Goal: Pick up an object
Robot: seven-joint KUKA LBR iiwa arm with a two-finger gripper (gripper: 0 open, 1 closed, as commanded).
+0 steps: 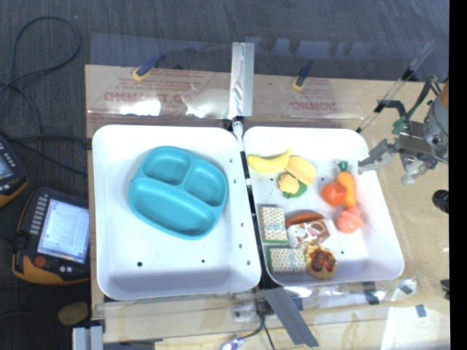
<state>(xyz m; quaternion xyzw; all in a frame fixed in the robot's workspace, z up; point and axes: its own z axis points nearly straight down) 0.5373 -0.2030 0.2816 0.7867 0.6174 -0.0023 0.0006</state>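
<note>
- Left bin (109,217): white, shallow, on the counter (430,268); carries a blue divided tray (179,189) with three compartments, set slightly left of middle.
- Right bin (379,246): white, shallow, touching the left bin along a shared central rim; carries the toy food listed below.
- Banana (267,161): yellow, near the back left corner of the right bin.
- Yellow rounded piece (303,169): just beside the banana, to its right.
- Small yellow-and-green piece (291,186): in front of the banana.
- Carrot (346,184): orange with green top, right half of the bin, touching a red-orange tomato (333,194).
- Pink piece (349,220): just in front of the tomato.
- Sausage (304,217): reddish brown, mid bin.
- Small printed packets (273,223): along the left wall, more near the front, beside a brown crumbly piece (322,262).
- Claw (398,160): at the right edge, over the counter just outside the right bin's back right corner, above the bin rim; nothing between its fingers; cannot tell how far open.
- Orange-cased handheld screen (55,232): on the floor, left of the counter.
</note>
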